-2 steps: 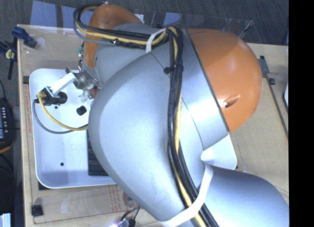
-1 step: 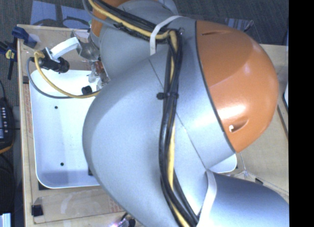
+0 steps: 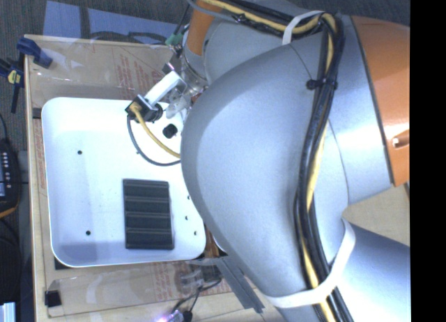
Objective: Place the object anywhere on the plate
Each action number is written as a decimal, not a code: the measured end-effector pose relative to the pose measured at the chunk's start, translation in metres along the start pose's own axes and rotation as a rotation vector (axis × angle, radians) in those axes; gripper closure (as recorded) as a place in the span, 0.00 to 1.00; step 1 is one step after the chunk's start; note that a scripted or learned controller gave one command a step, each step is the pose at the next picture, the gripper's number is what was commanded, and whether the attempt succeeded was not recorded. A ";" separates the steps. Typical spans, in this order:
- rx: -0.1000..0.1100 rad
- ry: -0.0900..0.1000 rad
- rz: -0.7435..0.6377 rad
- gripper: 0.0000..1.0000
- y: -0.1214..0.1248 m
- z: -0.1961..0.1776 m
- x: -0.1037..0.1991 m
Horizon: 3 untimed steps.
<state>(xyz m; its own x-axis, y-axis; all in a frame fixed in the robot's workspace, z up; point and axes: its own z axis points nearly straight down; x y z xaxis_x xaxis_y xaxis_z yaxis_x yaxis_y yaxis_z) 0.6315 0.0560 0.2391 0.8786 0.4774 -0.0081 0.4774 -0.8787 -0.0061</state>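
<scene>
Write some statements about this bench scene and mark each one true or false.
1. A dark ribbed block lies flat in the white bin. True.
2. The arm covers the left side of the view. False: it covers the right side.
3. The dark ribbed block touches the arm. False: bare bin floor shows between them.
4. The dark ribbed block lies nearer the bin's lower rim than its upper rim in this view. True.

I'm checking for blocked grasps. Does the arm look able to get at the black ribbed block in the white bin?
Probably yes. The black ribbed block lies flat in the white bin with bare floor around it and nothing on top, and the arm reaches over that same bin.
</scene>
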 end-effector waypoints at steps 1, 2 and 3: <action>0.000 -0.001 -0.052 1.00 -0.068 0.108 0.032; -0.003 0.006 0.131 1.00 -0.040 0.027 0.037; -0.004 0.006 -0.004 1.00 -0.130 -0.055 0.068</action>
<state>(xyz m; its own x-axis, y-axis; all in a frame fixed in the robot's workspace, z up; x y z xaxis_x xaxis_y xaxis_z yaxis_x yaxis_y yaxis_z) 0.6299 0.2026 0.2948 0.8768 0.4809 -0.0017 0.4809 -0.8768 -0.0019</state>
